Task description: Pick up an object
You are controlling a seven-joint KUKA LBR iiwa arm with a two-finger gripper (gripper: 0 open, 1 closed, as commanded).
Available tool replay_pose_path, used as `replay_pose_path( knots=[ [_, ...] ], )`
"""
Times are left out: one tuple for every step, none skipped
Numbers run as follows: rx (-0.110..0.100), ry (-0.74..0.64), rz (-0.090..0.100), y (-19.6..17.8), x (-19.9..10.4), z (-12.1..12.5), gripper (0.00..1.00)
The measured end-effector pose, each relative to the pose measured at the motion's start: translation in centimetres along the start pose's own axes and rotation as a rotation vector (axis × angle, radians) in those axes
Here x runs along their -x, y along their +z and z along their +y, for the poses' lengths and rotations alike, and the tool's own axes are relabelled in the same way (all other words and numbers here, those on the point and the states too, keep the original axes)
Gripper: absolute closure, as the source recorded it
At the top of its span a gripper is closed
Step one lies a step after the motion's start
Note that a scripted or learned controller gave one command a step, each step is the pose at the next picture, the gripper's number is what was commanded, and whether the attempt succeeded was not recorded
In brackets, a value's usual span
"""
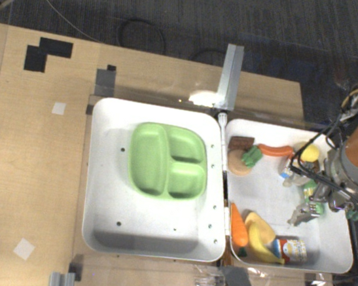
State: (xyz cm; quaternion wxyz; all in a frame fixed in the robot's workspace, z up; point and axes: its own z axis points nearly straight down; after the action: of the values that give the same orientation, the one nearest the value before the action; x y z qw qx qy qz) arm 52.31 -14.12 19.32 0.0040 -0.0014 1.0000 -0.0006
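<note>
Divided tray [166, 160] in left bin [104, 181], carrot [238, 227], banana [260, 235] and can [291, 248] at right bin's [334, 260] near edge

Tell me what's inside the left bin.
A green divided tray lies in the left bin, its compartments holding nothing. Whatever might lie beneath the tray is covered.

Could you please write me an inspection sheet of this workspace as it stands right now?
Surface: wooden bench bearing two white bins, left bin and right bin.
Job's things: in the right bin, carrot, banana and can at the near edge; brown block, green piece, orange sausage-shaped item and yellow item at the far edge.
Clutter: green divided tray in the left bin.
Grippers: gripper over the right bin; finger state unclear.
Cables: black cables along the arm; thin wire on the floor.
Surroundings: dark carpet.
</note>
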Motion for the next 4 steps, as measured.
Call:
replay_pose_path(
  knots=[
    [-0.002,-0.147,-0.01,9.0,-2.7,-1.1,0.0],
    [-0.004,-0.345,-0.003,4.4,-1.5,-6.6,0.0],
    [-0.004,-0.418,-0.006,10.4,2.9,-6.4,0.0],
    [-0.002,-0.661,-0.005,10.5,4.8,-6.3,0.0]
  ],
)
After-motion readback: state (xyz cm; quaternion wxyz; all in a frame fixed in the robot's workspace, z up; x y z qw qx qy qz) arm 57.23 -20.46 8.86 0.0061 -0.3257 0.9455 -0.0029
